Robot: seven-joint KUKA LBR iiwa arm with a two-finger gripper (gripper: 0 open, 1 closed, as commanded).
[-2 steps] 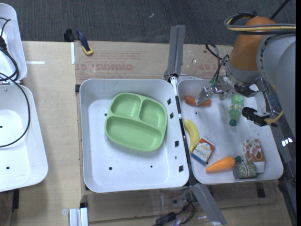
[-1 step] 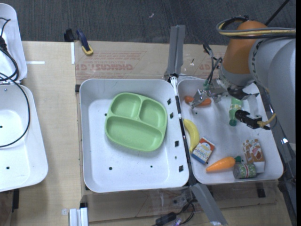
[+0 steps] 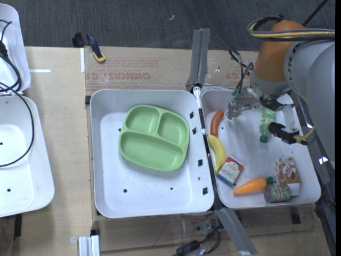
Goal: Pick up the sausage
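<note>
The sausage (image 3: 215, 122) is a reddish-orange curved piece lying along the left wall of the right bin (image 3: 250, 164), just above a yellow banana (image 3: 217, 151). My gripper (image 3: 233, 111) hangs over the back of that bin, a short way right of the sausage's upper end, with nothing seen between its fingers. The grey arm with its orange band comes in from the upper right.
The right bin also holds a green bottle (image 3: 265, 126), a small carton (image 3: 230, 171), a carrot (image 3: 250, 186), a can (image 3: 277, 193) and a snack box (image 3: 287, 172). A green divided plate (image 3: 155, 138) lies in the left bin (image 3: 106, 180).
</note>
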